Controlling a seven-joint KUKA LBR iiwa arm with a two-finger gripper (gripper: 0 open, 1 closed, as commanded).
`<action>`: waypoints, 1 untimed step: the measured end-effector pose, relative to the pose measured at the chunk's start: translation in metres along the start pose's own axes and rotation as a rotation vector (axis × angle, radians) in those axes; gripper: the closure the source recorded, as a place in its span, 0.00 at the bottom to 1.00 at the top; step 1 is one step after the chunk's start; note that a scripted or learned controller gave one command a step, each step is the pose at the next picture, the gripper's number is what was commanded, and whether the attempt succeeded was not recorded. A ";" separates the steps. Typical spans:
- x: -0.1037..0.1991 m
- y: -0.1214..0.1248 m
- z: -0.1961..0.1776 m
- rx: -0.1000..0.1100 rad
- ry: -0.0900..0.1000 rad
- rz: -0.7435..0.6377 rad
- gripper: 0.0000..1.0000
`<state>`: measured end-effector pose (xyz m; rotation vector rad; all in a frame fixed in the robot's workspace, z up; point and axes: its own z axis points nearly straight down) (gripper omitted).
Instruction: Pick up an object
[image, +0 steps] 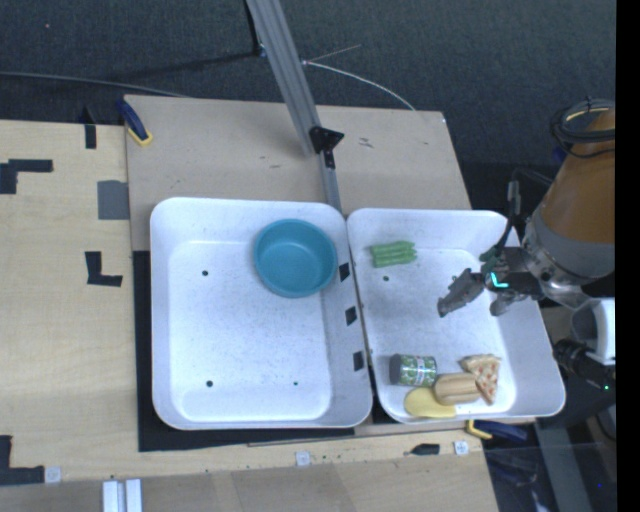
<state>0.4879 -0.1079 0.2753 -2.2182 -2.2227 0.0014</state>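
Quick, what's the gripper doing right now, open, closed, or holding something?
Gripper: above the right bin, nothing visibly held; whether it is open or closed cannot be told from this view.

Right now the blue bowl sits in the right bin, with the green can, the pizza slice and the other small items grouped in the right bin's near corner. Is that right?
Not quite. The blue bowl sits in the left bin, near its far right corner, not the right bin. The camera view shows it. The rest holds: the green can, the pizza slice and the other small items are grouped in the right bin's near corner.
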 end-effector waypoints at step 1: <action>0.000 0.000 0.000 0.000 0.000 0.000 0.00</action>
